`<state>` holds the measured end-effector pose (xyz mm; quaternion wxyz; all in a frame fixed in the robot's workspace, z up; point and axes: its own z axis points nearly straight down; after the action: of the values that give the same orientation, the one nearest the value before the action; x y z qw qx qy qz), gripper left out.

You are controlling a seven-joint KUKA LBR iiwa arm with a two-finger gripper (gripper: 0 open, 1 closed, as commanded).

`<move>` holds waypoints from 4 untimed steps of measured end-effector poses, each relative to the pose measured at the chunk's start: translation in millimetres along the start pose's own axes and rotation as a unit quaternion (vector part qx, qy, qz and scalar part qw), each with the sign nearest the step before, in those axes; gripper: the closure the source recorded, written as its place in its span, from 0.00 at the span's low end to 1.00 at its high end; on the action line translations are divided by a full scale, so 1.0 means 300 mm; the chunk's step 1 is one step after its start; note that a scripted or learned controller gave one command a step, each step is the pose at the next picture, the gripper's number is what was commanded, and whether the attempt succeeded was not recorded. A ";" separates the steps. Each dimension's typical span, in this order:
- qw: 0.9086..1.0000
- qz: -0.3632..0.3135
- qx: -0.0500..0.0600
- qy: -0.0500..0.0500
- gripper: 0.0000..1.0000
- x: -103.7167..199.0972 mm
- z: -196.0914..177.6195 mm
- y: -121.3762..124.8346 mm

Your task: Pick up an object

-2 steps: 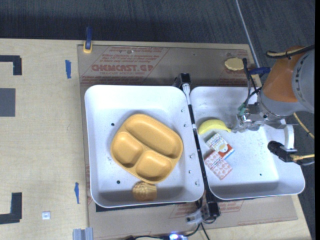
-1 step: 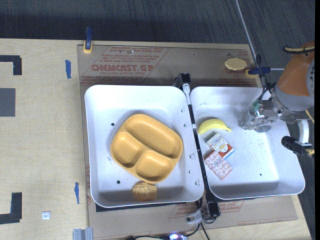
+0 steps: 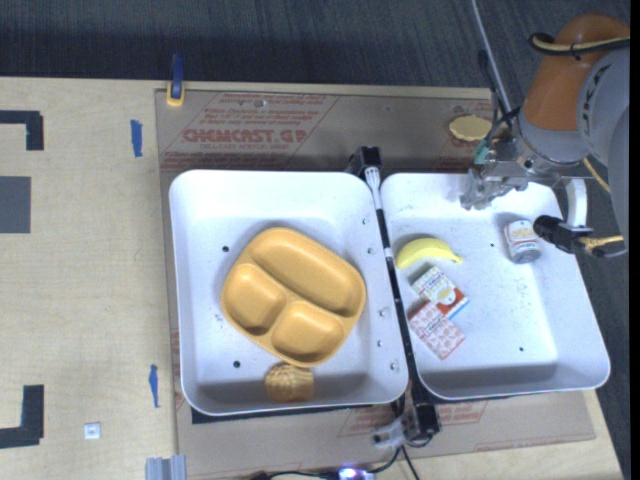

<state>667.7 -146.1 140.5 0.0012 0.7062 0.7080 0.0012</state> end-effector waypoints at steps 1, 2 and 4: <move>1.000 0.000 0.001 0.000 0.00 -0.003 0.002 -0.002; 1.000 0.001 0.001 0.000 0.00 0.157 0.182 -0.138; 1.000 0.002 0.001 -0.001 1.00 -0.066 0.178 -0.311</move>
<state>574.7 -166.3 86.7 0.0018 0.7074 0.7068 -0.0003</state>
